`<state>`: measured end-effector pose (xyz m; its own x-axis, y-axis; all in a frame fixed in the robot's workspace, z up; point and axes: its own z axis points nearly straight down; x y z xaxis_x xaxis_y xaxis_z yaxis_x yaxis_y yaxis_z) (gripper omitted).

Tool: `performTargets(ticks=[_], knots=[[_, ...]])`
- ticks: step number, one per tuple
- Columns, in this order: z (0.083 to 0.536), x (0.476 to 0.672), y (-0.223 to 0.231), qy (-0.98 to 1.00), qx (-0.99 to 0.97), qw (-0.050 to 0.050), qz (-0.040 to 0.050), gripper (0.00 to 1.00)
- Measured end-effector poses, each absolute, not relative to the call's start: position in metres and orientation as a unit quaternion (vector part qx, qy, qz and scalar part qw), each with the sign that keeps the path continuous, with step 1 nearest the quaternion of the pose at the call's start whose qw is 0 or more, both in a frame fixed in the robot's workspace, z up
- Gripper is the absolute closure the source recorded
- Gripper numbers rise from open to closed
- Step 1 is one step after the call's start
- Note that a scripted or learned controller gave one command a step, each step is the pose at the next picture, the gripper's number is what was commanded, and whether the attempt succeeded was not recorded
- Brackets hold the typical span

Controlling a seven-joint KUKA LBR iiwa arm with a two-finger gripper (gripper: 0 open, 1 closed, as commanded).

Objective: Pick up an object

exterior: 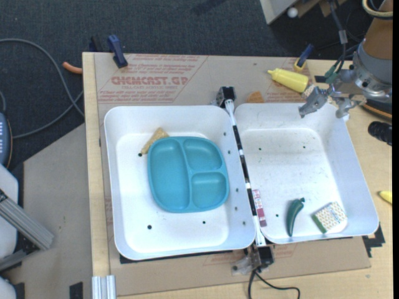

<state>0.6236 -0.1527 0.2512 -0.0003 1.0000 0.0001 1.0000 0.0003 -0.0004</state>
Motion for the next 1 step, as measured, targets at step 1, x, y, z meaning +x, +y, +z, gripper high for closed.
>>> performTargets(ticks=[1], knots=[[0.2394,0.5984,-0.192,-0.707,-0.707,0.001,0.0009,0.0]])
